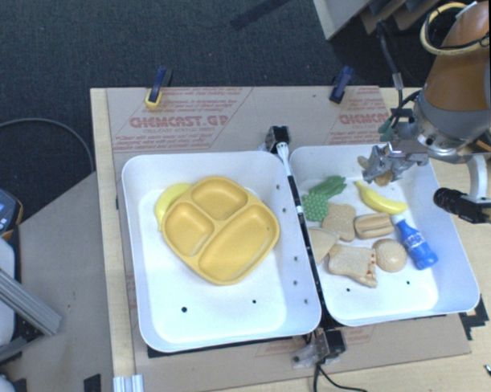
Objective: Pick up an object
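- The claw (381, 167) hangs over the right bin's (450, 292) far edge, just above a banana (380, 199).
- A yellow divided tray (221, 228) fills the left bin (153, 315).

Robotics lab: clamped bench board (226, 111), loose cables (34, 126), play food.

Grey arm (455, 103) with orange band, metallic end effector (381, 166), black cables.

Plastic gloss over printed board

The two white bins (142, 235) look like smooth, faintly shiny plastic; the yellow divided tray (221, 228) in the left one looks matt plastic. Under the bins, the brown board (178, 117) looks like dull printed cardboard. The gripper (383, 169) looks like bare grey metal.
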{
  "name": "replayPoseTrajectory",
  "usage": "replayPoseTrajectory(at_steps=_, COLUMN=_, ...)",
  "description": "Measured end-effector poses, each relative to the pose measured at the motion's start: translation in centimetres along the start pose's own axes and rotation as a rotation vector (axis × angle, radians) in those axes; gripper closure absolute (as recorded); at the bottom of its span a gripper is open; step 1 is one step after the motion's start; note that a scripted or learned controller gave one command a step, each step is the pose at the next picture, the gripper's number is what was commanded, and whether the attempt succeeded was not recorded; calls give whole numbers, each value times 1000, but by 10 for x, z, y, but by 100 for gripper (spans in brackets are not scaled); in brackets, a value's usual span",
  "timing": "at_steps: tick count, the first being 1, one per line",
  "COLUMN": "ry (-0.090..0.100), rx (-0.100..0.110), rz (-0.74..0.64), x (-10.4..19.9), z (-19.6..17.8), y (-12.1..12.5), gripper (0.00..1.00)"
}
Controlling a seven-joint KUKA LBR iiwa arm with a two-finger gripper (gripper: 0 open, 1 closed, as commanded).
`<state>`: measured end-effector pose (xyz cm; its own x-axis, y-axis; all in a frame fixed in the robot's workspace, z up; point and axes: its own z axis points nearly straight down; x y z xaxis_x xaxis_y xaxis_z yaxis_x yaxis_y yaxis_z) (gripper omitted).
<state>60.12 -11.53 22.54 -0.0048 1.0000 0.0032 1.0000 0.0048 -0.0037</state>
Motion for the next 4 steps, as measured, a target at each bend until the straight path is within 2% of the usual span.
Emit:
replayPoseTrajectory(at_steps=2, ry=0, rx=0, rz=-1, x=98, z=-8, y=-10, gripper=100)
replayPoseTrajectory(at_steps=3, ry=-1, rx=1, rz=1, x=129, z=8, y=-12, gripper=100)
replayPoseTrajectory(at_steps=4, ry=-3, rx=-7, rz=3, x=134, z=-9, y=-9, gripper=100)
